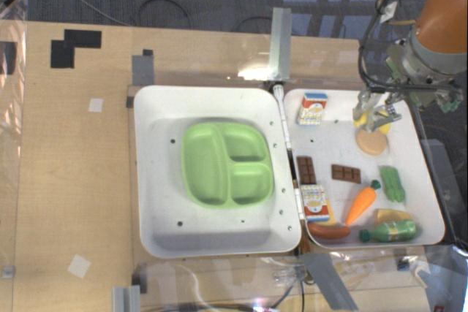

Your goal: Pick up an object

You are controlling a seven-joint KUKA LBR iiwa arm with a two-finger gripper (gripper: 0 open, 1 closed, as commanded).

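1. Wooden worktop is seen bearing two white bins side by side.
2. Left bin is occupied by a green divided plate.
3. Right bin is loaded with small food items.
4. Hand is placed directly over a tan round disc, likely the target; the disc lies just below the fingertips.
5. Hand opening cannot be told; nothing is seen gripped.

Green divided plate in left bin; wooden bench.
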